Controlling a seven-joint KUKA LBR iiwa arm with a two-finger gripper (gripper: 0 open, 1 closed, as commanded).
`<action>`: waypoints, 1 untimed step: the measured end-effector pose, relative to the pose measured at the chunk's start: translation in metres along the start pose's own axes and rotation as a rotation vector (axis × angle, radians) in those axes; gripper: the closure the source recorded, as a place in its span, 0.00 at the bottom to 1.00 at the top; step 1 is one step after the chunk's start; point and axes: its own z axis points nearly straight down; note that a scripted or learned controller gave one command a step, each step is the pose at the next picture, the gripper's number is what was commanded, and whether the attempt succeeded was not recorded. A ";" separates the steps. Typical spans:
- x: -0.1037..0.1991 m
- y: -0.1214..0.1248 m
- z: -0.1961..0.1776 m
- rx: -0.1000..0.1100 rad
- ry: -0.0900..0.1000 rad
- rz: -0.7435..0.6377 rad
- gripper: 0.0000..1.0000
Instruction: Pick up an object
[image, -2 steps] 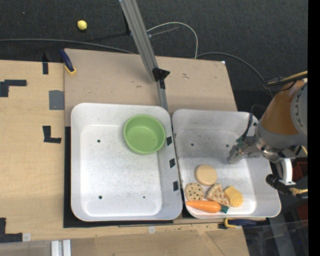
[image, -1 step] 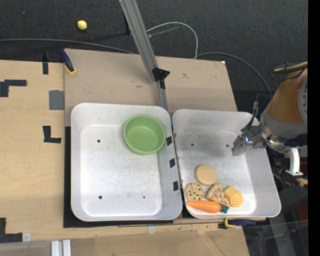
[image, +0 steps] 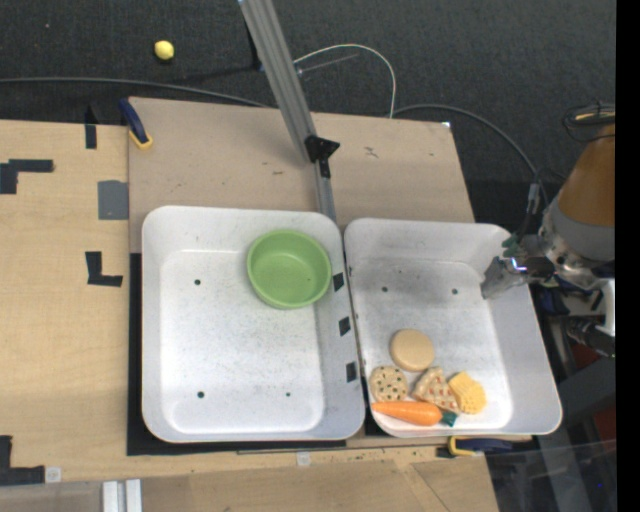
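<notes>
Food pieces sit in the right white bin (image: 520, 330): orange carrot (image: 406, 412), waffle biscuit (image: 388, 383), yellow corn (image: 467, 392), tan round cookie (image: 412, 350). Green plastic bowl (image: 289, 268) occupies the left bin (image: 170, 330). Gripper (image: 500, 277) hovers at the right rim; its state I cannot tell.

Arm (image: 590, 195) enters from the right, orange band above the wrist. Gripper (image: 497, 280) hangs low, angled down and leftward. Nothing between its tips.
</notes>
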 end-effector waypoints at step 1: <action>-0.005 -0.003 -0.045 0.000 0.000 0.000 1.00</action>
